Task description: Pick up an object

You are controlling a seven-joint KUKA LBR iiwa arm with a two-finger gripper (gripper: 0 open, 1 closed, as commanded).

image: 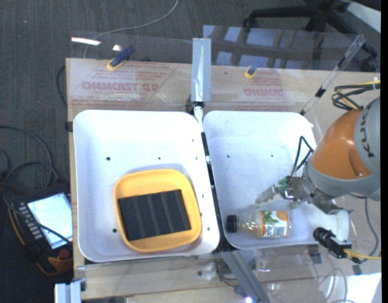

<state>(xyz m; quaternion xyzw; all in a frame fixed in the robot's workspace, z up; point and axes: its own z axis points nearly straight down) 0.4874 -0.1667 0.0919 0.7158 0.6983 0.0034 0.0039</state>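
One bottle (260,223) is lying crosswise in the right bin (251,144), just below my gripper (279,192); I'm unable to tell its state.

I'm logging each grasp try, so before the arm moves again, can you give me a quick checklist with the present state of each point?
1. Target in the right bin: ok. A clear bottle with a black cap and orange label lies on its side near the front wall.
2. Tool near the bottle: ok, it sits just above and right of it.
3. Bottle between the tool's fingers: not ok, the bottle lies apart on the bin floor.
4. Finger opening: cannot tell.
5. Room around the bottle: not ok, it lies close to the front wall.
6. Left bin: ok, the yellow tray is far from the arm.
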